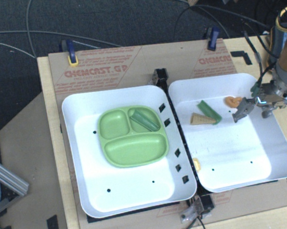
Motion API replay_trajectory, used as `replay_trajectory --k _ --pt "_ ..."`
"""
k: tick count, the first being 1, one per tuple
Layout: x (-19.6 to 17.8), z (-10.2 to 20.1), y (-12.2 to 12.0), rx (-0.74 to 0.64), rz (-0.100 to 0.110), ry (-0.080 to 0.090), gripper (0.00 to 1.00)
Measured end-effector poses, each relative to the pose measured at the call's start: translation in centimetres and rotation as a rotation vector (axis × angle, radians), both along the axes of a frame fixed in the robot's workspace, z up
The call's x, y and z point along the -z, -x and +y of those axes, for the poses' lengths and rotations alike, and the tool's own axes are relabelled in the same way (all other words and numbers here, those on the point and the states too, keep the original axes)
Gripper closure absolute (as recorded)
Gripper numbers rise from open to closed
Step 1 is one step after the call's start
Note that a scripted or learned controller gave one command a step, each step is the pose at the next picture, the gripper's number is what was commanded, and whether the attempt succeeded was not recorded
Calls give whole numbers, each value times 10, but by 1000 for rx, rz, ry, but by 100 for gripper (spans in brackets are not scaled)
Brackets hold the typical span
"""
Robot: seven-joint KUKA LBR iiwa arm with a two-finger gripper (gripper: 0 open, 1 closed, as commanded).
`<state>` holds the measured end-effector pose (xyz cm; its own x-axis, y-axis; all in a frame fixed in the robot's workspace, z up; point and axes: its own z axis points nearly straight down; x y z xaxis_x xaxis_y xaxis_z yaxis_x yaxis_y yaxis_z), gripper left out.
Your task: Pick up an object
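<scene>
The grey arm with its orange band reached in from the right, and its claw [251,107] hung over the right part of the right shallow white bin [276,170]. Its two dark fingers [240,113] stood wide apart, and nothing was between them.

In the same bin lay three small things. A small orange piece [232,102] was near the far wall, just beside the left finger of the claw, but I could not tell if they touched. A long green piece [209,111], like a pod, lay at a slant to the left of it. A tan wedge-shaped piece [200,119] lay against the green one, on its left side.

The left shallow white bin [90,186] carried a light green plastic plate with three compartments [135,150]. In the far right compartment of this plate lay a dark green oblong piece [145,119].

Both bins stood side by side on the pale wooden worktop [121,62], which had red printed letters.
</scene>
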<state>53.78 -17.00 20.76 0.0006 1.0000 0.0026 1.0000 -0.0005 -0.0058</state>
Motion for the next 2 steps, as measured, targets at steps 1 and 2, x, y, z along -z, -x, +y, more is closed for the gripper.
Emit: replay_trajectory --k 1,2 --pt "59 7 8 -1 2 -1 0" --pt "120 10 14 0 1 -1 0"
